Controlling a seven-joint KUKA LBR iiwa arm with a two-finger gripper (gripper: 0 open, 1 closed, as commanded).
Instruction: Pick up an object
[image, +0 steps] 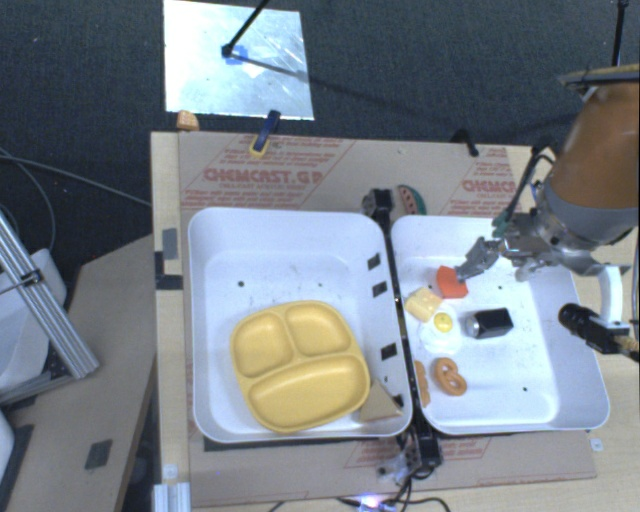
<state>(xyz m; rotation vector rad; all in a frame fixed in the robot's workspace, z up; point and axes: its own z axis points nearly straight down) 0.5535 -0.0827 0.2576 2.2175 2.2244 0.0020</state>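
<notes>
Orange band and grey wrist of the arm (590, 170) sit over the upper right of my view, reaching in over the right bin (575, 400). Wrist is angled down and to the left, so the gripper (472, 262) points toward the bin's left half. Its tip sits just above the red block (452, 284), near or maybe touching its top edge; I can't tell which from this angle. Jaw state: can't tell, the end is too small and blurred, and I see nothing clearly between them. Other stuff in the right bin: pale yellow block (423, 304) just left of the red one, small yellow round piece (442, 323) below it, black box (492, 322) to the right, pretzel (450, 377) lower down. Left bin (215, 290) holds the yellow divided plate (300, 365), well apart from the arm.
</notes>
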